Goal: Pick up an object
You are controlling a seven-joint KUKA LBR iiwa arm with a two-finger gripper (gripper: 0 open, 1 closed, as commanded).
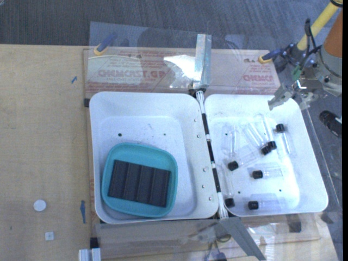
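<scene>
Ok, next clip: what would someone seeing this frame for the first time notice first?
Probably the teal tray holding a dark ridged block, lying in the left bin toward its near edge. Next, the clear vials with black caps scattered across the right bin. The end effector sits at the right bin's far right corner, with nothing seen between its fingers.

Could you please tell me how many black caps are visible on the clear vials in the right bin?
6 small black caps in the right white bin: far right, right of centre, centre left, centre, near-left corner, near edge. Clear vials could hide others.
</scene>
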